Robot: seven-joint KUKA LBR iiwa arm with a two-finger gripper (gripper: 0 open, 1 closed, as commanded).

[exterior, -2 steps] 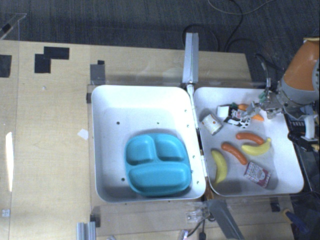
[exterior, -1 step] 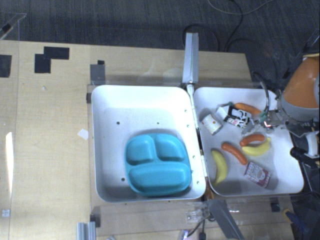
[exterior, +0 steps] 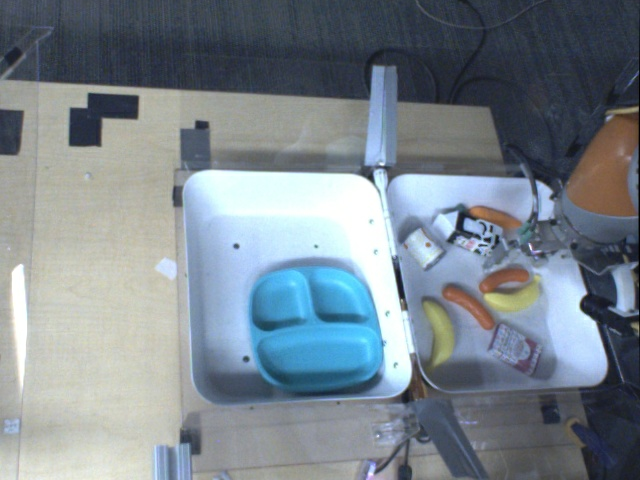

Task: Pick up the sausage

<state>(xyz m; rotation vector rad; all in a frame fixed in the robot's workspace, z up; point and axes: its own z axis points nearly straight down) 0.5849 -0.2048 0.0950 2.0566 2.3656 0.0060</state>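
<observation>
Banana [exterior: 438, 332] frontmost; sausage [exterior: 469, 305] just beside; tool [exterior: 527, 240] above bin.

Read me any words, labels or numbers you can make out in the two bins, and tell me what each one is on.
No text is legible.
Black and white box: printed markings, too blurred to read.
Red packet: pale label, too small to read.
Small white container: nothing readable.
Blue tray: no markings.
</observation>
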